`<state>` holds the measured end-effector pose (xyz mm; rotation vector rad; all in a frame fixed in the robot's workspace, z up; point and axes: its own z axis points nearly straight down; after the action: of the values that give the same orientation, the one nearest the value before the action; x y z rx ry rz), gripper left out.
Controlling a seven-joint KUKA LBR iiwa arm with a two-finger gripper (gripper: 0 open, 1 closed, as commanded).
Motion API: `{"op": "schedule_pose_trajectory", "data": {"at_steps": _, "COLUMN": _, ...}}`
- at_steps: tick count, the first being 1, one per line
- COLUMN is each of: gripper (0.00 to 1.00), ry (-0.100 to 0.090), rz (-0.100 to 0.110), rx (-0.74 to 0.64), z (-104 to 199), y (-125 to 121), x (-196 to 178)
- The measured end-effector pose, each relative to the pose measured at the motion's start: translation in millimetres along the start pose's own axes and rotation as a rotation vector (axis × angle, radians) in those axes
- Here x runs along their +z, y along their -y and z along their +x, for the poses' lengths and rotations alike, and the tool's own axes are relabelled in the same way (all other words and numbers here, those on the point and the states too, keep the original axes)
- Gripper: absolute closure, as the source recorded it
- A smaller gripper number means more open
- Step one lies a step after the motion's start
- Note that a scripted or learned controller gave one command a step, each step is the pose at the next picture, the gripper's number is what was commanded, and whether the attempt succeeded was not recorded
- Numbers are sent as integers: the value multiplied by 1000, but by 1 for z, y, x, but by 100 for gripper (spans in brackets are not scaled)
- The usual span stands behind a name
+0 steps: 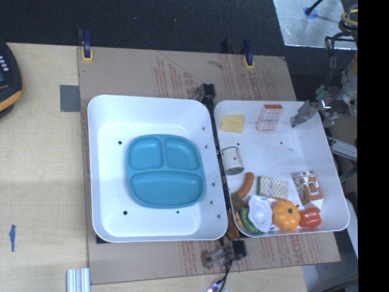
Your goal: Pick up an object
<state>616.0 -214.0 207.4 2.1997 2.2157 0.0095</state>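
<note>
Gripper (302, 115): at the right bin's far right rim, above the objects, holding nothing; whether it is open, I cannot tell.
Right bin (285, 157): yellow block (231, 123), red-topped packet (268, 117), can (231, 160).
Near edge: sausage (244, 185), patterned box (272, 187), orange fruit (285, 215), red fruit (309, 218), crowded, touching.
Left bin (103, 163): blue divided plate (165, 170).

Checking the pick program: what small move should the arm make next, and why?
Probably swing the pincer left and forward over the right white bin: it sits at the bin's far right corner, while the flat yellow square and small red-topped packet lie nearby.
</note>
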Motion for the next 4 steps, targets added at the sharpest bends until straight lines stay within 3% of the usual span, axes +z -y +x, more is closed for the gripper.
{"op": "schedule_pose_trajectory", "data": {"at_steps": 1, "gripper": 0, "ry": -13, "rz": 33, "rx": 9, "z": 3, "y": 132, "x": 33}}
{"op": "schedule_pose_trajectory", "data": {"at_steps": 2, "gripper": 0, "ry": 0, "rz": 14, "rx": 3, "z": 5, "y": 106, "x": 95}}
{"op": "schedule_pose_trajectory", "data": {"at_steps": 3, "gripper": 100, "ry": 3, "rz": 6, "rx": 3, "z": 2, "y": 104, "x": 79}}
{"op": "schedule_pose_trajectory", "data": {"at_steps": 4, "gripper": 0, "ry": 1, "rz": 10, "rx": 2, "z": 3, "y": 105, "x": 81}}
